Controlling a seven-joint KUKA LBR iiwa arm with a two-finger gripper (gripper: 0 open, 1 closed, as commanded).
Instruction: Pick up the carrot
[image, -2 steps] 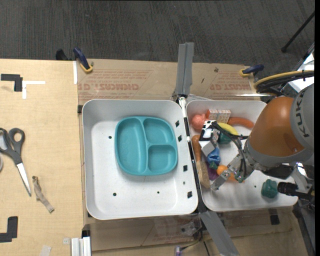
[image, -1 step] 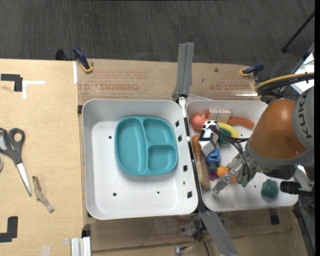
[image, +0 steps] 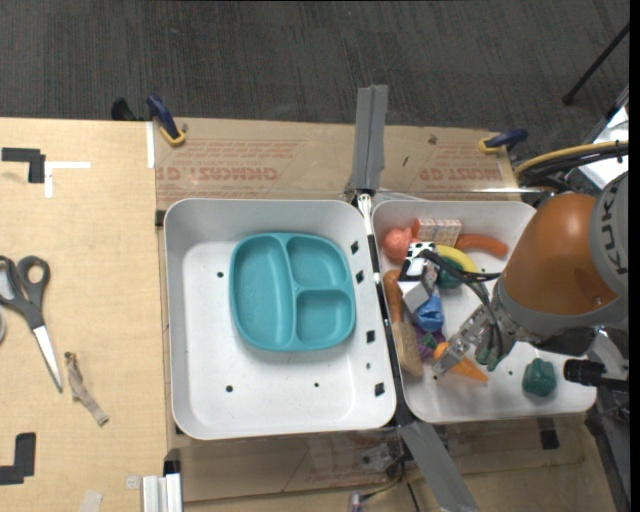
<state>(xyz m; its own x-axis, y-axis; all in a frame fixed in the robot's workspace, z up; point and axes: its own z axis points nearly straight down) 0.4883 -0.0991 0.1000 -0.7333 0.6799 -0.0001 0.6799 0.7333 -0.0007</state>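
My gripper (image: 452, 362) is down in the right bin (image: 510, 400), low at its front half, the arm coming in from the right with the orange band above it. An orange carrot (image: 468, 370) lies on the bin floor right at my fingertips, touching or just beside them; I cannot tell whether the fingers are open or closed on it, as the wrist and cabling cover most of them.

Other contents of the right bin: a second long orange piece (image: 484, 243) near the back wall, beside a wafer-like tan block (image: 439, 231). A pink-red round item (image: 397, 241) at the back left corner. A black-and-white die (image: 421, 256), a yellow banana (image: 456, 260) and a blue toy (image: 429, 313) cluster in the middle-left. A small purple piece (image: 438, 350) lies just left of my fingers. A teal-green lump (image: 539, 378) sits apart near the front right.

Left bin (image: 200, 330): one teal divided plate (image: 293, 291), three compartments, roughly central.

Bench at left: scissors (image: 32, 310) with grey handles.
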